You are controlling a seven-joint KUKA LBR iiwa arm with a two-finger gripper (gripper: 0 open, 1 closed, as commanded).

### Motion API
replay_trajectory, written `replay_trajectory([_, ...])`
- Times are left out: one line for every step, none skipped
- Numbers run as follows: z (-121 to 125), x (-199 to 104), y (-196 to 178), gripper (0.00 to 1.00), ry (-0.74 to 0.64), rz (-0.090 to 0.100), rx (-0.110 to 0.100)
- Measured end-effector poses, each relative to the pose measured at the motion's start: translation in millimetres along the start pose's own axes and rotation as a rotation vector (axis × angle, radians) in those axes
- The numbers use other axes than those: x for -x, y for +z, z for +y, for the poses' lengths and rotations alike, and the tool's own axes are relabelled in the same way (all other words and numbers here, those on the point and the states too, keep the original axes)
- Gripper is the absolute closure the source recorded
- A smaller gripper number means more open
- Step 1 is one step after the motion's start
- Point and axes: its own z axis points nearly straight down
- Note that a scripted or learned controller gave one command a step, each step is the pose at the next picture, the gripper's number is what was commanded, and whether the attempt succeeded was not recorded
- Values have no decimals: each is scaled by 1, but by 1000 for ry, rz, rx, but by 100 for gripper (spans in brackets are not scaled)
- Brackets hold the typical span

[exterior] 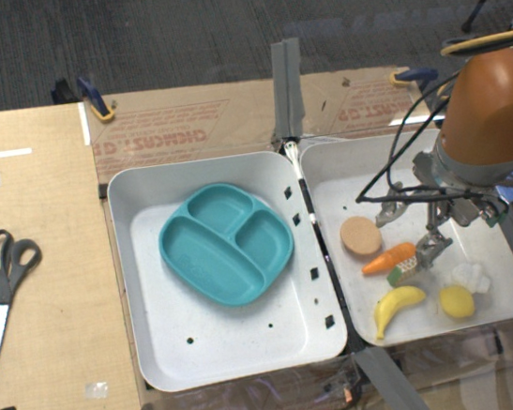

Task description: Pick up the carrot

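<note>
Hovering at carrot (389, 259) right end: claw (430, 247) low, touching it; finger spread unclear, cannot tell.

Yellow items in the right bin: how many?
2: a banana at the front, left of a lemon near the front right corner. The arm may hide more.

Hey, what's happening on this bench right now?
A robot arm reaches into the right bin, its claw down at the green-topped end of the carrot. The carrot lies on the bin floor beside a round tan piece, a banana and a lemon. The left bin holds a teal divided plate.
</note>
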Motion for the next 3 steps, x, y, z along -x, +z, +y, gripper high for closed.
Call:
replay_trajectory([-22, 7, 39, 0, 64, -3, -1])
replay_trajectory([-22, 9, 29, 100, 62, -7, -3])
replay_trajectory([49, 5, -49, 100, 256, -3, -1])
